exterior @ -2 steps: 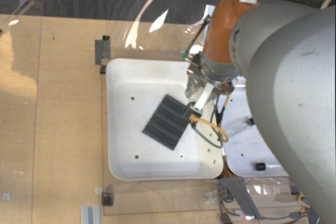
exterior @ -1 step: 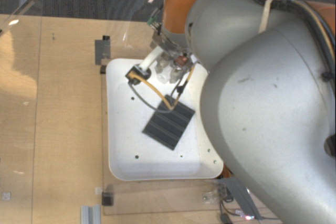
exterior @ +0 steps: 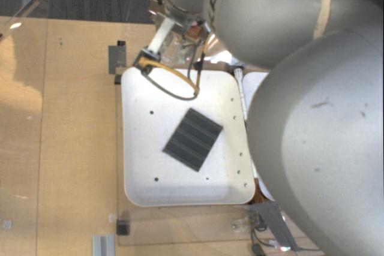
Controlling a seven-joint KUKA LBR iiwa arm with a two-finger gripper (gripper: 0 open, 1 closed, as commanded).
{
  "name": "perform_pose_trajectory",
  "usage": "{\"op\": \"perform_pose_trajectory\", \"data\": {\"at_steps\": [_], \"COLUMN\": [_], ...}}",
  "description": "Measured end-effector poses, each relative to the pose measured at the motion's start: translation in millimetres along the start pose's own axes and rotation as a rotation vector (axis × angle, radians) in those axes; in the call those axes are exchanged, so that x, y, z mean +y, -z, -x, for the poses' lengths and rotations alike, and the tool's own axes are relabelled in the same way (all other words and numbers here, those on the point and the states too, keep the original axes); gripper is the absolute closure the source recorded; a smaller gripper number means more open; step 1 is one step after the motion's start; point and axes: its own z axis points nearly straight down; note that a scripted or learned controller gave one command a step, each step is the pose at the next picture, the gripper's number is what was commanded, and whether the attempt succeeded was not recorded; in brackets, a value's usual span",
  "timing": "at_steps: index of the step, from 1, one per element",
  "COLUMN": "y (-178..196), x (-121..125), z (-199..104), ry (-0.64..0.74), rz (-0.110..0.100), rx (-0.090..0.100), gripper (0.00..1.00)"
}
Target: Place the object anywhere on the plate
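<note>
One dark ribbed plate (exterior: 193, 139) lies mid-bin (exterior: 138, 177); the object itself I cannot make out. Whether the hand (exterior: 180, 48), at the bin's far edge, is gripping anything I cannot tell. Best to centre over the plate, then lower gently.

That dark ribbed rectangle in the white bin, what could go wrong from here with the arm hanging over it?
1. The dark ribbed rectangle lies flat on the floor of the left bin, so it may be hard to lift.
2. The gripper sits at the bin's far rim, off the rectangle; a straight descent might hit the rim.
3. A yellow cable loops below the wrist and could snag.
</note>
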Motion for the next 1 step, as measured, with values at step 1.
{"op": "perform_pose_trajectory", "data": {"at_steps": [1], "y": [-0.6], "x": [-0.2], "z": [0.0], "ry": [0.000], "rz": [-0.001], "rx": [-0.001], "gripper": [0.00]}}
